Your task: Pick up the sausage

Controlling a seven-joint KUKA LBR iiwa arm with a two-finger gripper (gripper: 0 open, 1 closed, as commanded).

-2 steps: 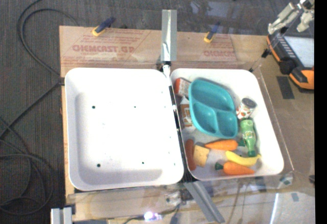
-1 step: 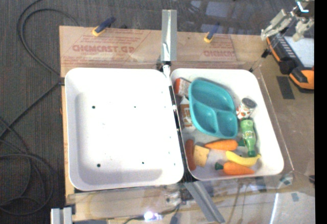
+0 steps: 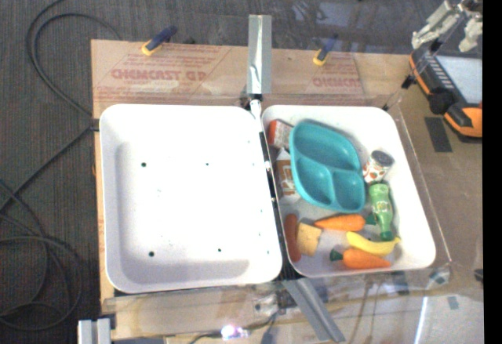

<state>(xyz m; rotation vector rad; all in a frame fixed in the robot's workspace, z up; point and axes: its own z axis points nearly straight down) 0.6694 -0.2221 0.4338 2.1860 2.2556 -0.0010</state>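
The sausage [image 3: 292, 236], a reddish-brown stick, lies in the right bin [image 3: 408, 148] at about 8 o'clock, along the bin's left wall. A tan wedge of food [image 3: 309, 238] touches it on its 3 o'clock side. A teal divided plate [image 3: 326, 163] lies tilted across the bin's middle and 11 o'clock part. Below the plate, towards 5 o'clock, lie a carrot [image 3: 342, 222], a banana [image 3: 372, 242] and a second carrot [image 3: 361, 258]. A green bottle [image 3: 380, 206] and a small can [image 3: 380, 164] lie at 3 o'clock. The left bin [image 3: 188, 197] sits alongside on the tabletop [image 3: 196, 72]. The hand [image 3: 445, 21] hangs well apart from both bins, off the right bin's 1 o'clock corner; I cannot tell whether it is apart or together.
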